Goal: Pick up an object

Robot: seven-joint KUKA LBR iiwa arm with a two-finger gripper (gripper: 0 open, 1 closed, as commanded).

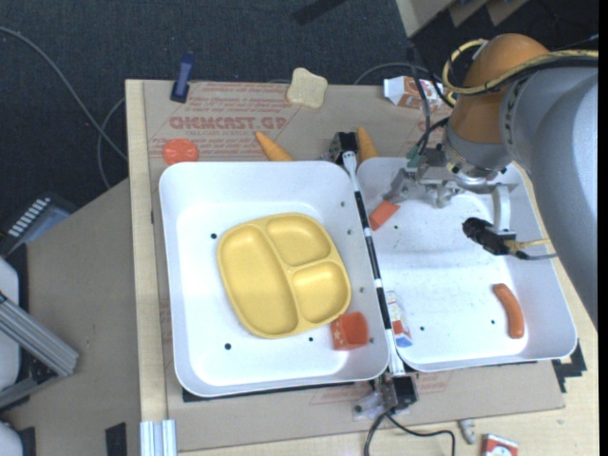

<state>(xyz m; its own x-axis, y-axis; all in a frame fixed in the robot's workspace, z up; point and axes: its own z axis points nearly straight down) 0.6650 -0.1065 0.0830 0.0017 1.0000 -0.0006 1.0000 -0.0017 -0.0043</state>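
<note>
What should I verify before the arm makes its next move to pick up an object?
1. End effector is over the right bin, near its far wall: ok.
2. A target lies near: the orange piece is right beside the end effector: ok.
3. The orange piece is truly gripped: cannot tell.
4. The orange piece has room around it: not ok, it lies close to the bin's left wall.
5. A spare target lies free: the sausage rests alone on the bin floor: ok.
6. The small carton is easy to grasp: not ok, it lies against the wall between the bins.
</note>
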